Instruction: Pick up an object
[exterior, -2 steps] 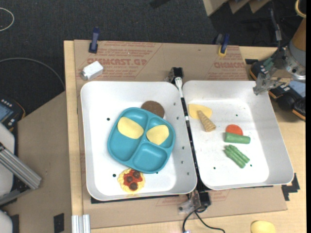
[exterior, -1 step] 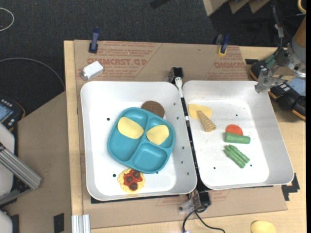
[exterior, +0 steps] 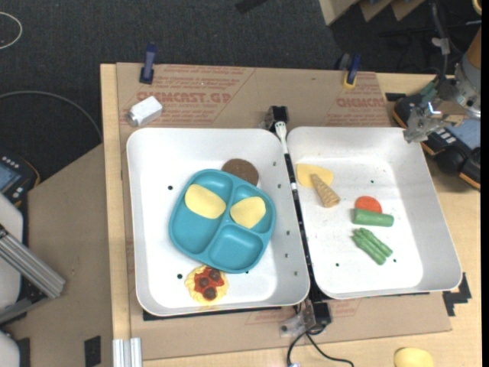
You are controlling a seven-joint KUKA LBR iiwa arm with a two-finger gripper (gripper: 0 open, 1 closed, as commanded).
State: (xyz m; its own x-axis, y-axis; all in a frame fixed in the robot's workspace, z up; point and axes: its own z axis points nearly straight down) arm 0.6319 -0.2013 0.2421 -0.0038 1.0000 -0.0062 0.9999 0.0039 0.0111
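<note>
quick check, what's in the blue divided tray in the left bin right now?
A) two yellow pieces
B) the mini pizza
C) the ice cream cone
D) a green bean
A: two yellow pieces sit in the upper compartments of the blue tray, one in each.

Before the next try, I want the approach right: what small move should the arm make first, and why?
Probably swing the gripper inward over the right bin: it sits at the bin's far right corner, apart from the ice cream cone and green beans.

dark carpet floor [exterior: 69, 44] surrounds a cardboard-topped bench [exterior: 229, 90] (clamped at back).
</note>
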